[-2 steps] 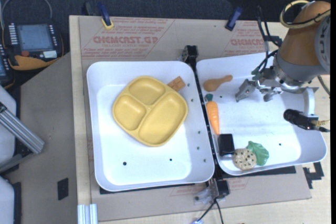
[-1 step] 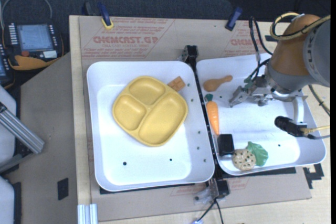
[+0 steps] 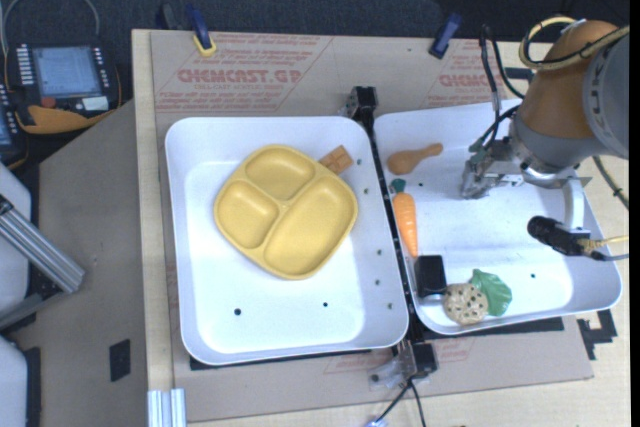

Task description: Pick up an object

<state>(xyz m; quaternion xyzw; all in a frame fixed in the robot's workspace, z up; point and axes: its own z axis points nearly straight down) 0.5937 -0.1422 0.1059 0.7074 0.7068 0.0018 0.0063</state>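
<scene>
The right bin (image 3: 480, 240) holds a brown drumstick-shaped piece (image 3: 413, 158) at its far left and an orange carrot (image 3: 405, 223) along its left wall. A black block (image 3: 431, 275), a speckled cookie (image 3: 462, 303) and a green leafy piece (image 3: 492, 290) lie near its front. My gripper (image 3: 478, 181) hangs low over the far middle of this bin, to the right of the drumstick piece and apart from it. Nothing shows in its grasp.
The left bin (image 3: 270, 320) carries a yellow divided plate (image 3: 285, 210), with a small brown block (image 3: 336, 159) at the plate's far right corner. The arm's orange band (image 3: 560, 95) and a black cabled part (image 3: 555, 235) overhang the right bin's right side.
</scene>
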